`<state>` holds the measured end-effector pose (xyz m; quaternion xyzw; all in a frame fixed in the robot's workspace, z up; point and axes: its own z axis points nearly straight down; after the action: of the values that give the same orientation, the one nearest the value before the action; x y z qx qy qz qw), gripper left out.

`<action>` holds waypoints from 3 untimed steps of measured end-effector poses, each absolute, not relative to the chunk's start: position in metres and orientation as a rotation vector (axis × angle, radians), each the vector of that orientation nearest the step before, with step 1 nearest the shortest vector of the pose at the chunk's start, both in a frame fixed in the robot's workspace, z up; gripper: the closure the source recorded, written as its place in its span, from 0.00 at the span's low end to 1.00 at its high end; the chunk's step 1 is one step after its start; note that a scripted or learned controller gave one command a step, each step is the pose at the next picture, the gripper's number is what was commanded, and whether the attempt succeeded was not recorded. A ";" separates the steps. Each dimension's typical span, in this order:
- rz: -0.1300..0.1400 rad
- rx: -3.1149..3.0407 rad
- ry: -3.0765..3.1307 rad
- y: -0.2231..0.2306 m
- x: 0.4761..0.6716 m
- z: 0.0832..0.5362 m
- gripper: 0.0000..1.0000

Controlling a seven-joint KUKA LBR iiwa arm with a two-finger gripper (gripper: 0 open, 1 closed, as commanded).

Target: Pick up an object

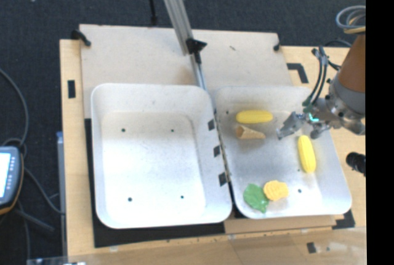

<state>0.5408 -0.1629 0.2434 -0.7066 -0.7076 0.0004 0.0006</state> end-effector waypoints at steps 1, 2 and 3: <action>-0.002 -2.222 -2.224 -0.163 0.542 0.245 0.00; 0.005 -2.222 -2.217 -0.156 0.538 0.187 0.00; 0.005 -2.223 -2.218 -0.166 0.540 0.139 0.00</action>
<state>0.5399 -0.1661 0.1386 -0.7079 -0.7063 0.0017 0.0007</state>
